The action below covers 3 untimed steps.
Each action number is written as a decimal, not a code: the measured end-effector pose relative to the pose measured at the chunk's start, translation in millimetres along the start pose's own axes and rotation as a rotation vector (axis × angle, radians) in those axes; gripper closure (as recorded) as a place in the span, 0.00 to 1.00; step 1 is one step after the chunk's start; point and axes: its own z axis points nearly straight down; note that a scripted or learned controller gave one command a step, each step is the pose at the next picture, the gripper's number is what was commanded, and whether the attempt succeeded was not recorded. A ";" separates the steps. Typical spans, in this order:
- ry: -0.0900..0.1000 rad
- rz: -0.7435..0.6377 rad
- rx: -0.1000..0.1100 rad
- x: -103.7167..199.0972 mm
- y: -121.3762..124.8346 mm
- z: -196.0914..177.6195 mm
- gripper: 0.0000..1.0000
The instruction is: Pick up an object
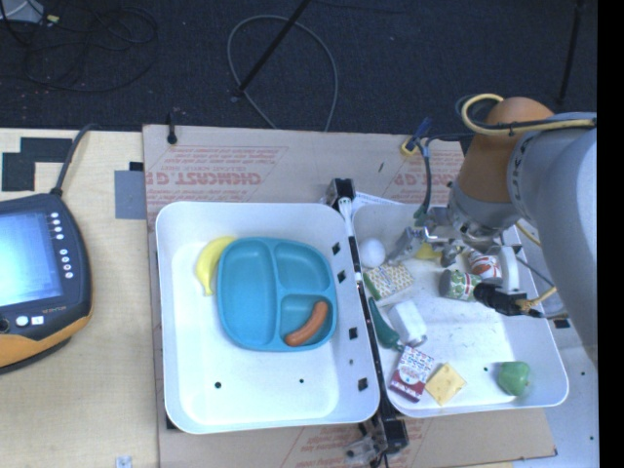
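Cardboard covered the bench under two white bins, with dark floor and cables beyond. Over the far part of the right bin point(546, 398) hung the gripper point(450, 240), low among the clutter; whether its jaws were open or held anything could not be told. Just right and a little nearer lay a small can point(470, 273) (red, white and green label), on its side, long axis roughly left to right, likely the closest pick. Left of the jaws sat a white ball point(373, 253). Well apart, the left bin point(185, 359) held a blue plate point(255, 291).
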 end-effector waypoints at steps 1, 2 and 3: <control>-0.003 0.002 -0.014 -15.5 -1.6 -130.0 0.00; 0.002 0.003 0.002 8.9 -32.0 -52.8 0.00; 0.000 0.002 -0.004 -19.4 -0.6 4.2 0.00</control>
